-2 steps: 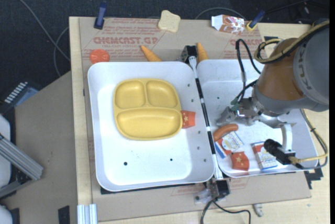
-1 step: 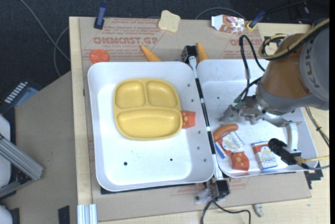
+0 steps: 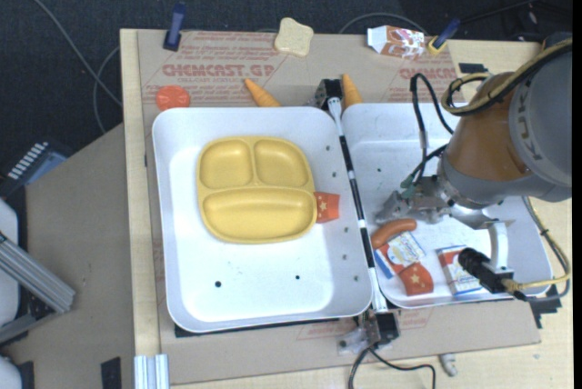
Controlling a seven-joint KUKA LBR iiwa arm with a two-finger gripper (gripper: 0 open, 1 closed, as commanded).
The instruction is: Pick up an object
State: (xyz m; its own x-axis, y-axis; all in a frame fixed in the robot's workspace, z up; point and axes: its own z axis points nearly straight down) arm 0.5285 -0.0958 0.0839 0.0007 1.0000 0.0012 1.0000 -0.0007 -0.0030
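My gripper [image 3: 406, 204] reaches down into the right bin [image 3: 382, 142] at its left side, below the grey arm with the orange band [image 3: 486, 137]. Just under and in front of it lies an orange-red toy sausage [image 3: 393, 231], close to or touching the gripper. Nearer the front edge are a white-and-blue packet [image 3: 400, 253], a small red piece [image 3: 417, 279] and another red-and-blue packet [image 3: 456, 270]. In the left bin [image 3: 264, 287] a yellow divided plate [image 3: 256, 190] rests with a small red block [image 3: 326, 207] against its right edge.
Behind the bins on the brown board lie a toy bread slice [image 3: 293, 35], two toy carrots [image 3: 262, 94] [image 3: 350, 90], an orange disc [image 3: 170, 96], a blue clip [image 3: 174, 25] and a printed wrapper [image 3: 397, 40]. Black cables [image 3: 420, 119] loop over the right bin.
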